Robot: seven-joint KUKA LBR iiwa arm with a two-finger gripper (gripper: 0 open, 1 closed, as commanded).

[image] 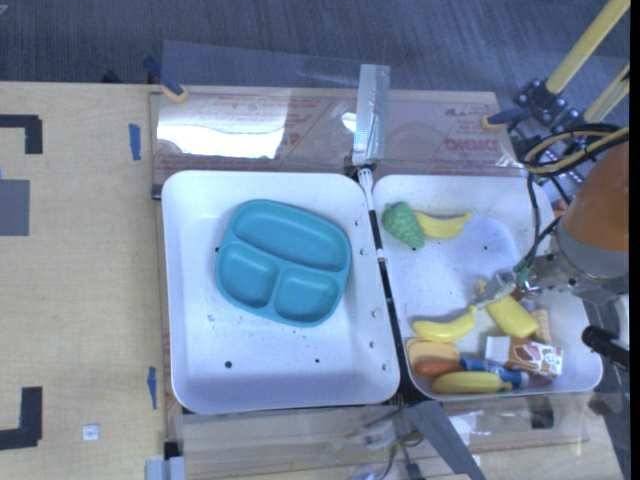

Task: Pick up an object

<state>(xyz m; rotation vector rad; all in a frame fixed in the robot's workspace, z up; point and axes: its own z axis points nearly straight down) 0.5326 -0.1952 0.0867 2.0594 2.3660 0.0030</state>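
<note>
On the wooden bench, the right bin (450, 258) holds the gripper (505, 286), jaw state unclear, at four o'clock; descend squarely onto the yellow block (512, 317).

Right bin (452, 268): green item (403, 224) touching yellow banana (441, 225) at the far side; second banana (445, 325) and mixed toy foods clustered at the near edge.

In the right bin (455, 268) the centre floor lies open. Toys crowd the lower right of the frame: yellow banana (446, 325), yellow block (512, 317), small carton (533, 356). A blue divided plate (284, 261) fills the left bin's (190, 298) middle.
</note>
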